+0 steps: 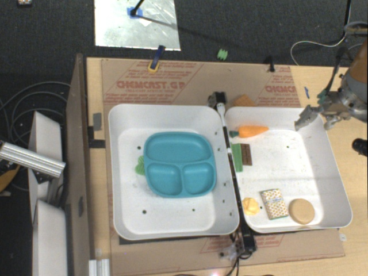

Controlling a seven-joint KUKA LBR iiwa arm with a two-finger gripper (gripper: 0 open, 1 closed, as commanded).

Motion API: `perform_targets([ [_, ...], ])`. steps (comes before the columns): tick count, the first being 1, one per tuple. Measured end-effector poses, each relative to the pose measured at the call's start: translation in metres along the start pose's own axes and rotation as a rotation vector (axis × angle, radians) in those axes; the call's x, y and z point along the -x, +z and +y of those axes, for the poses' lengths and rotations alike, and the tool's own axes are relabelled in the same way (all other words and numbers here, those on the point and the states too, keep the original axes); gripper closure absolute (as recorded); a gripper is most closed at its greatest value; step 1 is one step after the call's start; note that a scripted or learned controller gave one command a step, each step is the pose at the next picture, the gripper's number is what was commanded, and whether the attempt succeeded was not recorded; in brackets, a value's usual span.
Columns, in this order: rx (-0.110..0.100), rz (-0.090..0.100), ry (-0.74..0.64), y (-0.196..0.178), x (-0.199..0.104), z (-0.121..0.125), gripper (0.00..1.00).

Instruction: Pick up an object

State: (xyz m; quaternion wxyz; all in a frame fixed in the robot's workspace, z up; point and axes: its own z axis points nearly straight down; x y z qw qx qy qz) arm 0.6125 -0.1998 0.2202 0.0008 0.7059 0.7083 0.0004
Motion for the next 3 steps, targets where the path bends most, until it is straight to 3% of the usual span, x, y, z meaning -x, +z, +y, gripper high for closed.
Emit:
perform_targets([
  [1,-0.006,0.005,-0.007,0.025,-0.101,-0.034,0.0],
  [2,-0.001,0.0,-0.004,0.092,-0.106,0.009,0.0],
  [3,-0.014,0.003,0.002,0.131,-0.107,0.058,0.0],
])
